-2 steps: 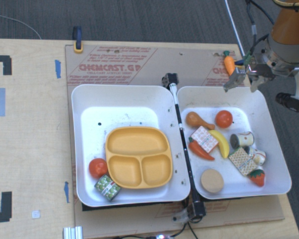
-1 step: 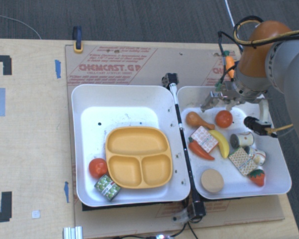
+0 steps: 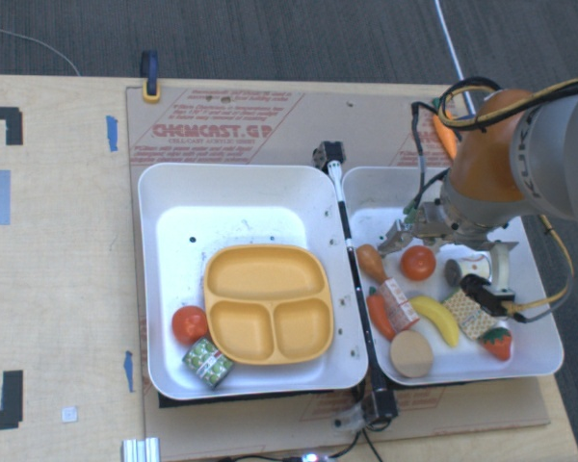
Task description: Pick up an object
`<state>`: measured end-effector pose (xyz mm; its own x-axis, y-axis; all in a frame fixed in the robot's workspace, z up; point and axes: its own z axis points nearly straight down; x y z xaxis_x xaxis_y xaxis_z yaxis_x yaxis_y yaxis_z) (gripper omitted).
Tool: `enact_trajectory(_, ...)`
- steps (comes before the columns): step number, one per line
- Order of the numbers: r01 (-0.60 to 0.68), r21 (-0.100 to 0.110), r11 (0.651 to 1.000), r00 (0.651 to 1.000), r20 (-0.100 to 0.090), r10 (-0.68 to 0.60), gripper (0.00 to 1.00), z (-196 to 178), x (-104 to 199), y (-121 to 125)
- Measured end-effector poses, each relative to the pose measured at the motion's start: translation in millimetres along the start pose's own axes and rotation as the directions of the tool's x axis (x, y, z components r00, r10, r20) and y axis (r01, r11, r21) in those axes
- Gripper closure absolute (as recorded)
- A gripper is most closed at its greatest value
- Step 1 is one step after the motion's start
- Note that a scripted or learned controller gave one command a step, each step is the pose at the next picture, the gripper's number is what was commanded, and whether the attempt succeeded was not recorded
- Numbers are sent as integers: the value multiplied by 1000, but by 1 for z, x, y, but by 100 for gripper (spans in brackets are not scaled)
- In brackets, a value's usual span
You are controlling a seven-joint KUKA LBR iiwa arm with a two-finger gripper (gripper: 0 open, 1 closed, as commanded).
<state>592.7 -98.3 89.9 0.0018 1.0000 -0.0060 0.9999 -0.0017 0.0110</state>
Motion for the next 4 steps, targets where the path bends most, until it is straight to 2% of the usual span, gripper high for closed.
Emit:
enact_trajectory(1,-2,-8,1000,1000,5,2,100,-12,-3,2)
enact_trajectory(2,-2,-7,1000,1000,5,2,0,-12,-2,2)
enact_trajectory(3,1,-7,1000,1000,0,-1,0,-1,2,-57)
enact_trajectory(4,-2,-13,1000,1000,6,3,100,-12,-1,-56)
